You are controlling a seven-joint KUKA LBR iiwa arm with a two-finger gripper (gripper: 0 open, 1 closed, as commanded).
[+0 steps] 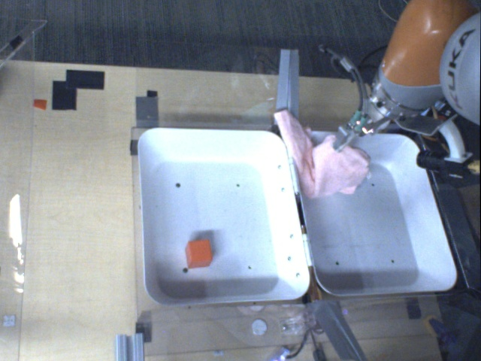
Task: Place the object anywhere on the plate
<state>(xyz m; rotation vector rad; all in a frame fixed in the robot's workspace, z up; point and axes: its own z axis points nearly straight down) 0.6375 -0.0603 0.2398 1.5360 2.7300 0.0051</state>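
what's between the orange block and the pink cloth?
In the camera view: bare white floor of the left bin, then the rims where both bins meet. The orange block sits alone; the pink cloth drapes over that divide.

Pale wooden bench [75, 224], dark ribbed floor [188, 13] behind

Soft pink cloth [331, 168], glossy bins [225, 164]

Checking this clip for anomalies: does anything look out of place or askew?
Yes. The pink cloth lies draped over the divider between the two bins, crumpled and partly outside the right one, with the gripper at its upper edge.
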